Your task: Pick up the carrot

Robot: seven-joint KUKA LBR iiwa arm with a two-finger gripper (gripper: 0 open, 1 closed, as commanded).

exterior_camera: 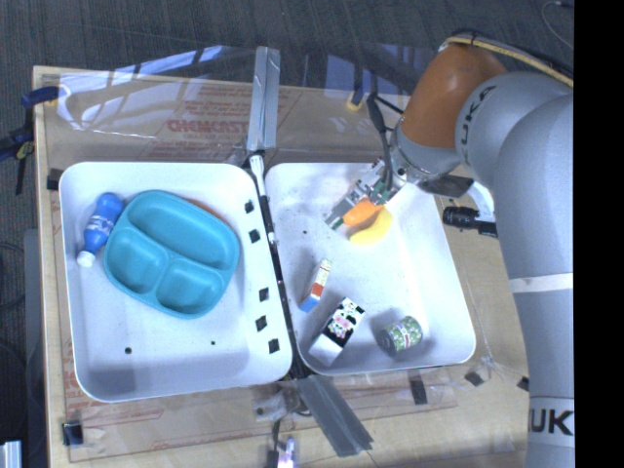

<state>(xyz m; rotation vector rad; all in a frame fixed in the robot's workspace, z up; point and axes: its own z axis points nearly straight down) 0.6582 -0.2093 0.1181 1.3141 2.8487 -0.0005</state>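
Gripper (359, 206) is down in the right white plastic bin (444, 261), up at about 1 o'clock in it, metal fingers sitting right on the small orange carrot piece (369, 221). Honestly can't tell if they're pinching it or just resting on top. Risk I see: the carrot is stubby and rounded, so an off-centre squeeze could squirt it out toward 5 o'clock, where the green-labelled can (401, 333) lies well apart.

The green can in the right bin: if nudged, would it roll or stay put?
The green can lies on its side, so it would probably roll. It looks small, so likely light. The black-and-white carton nearby might stop it.
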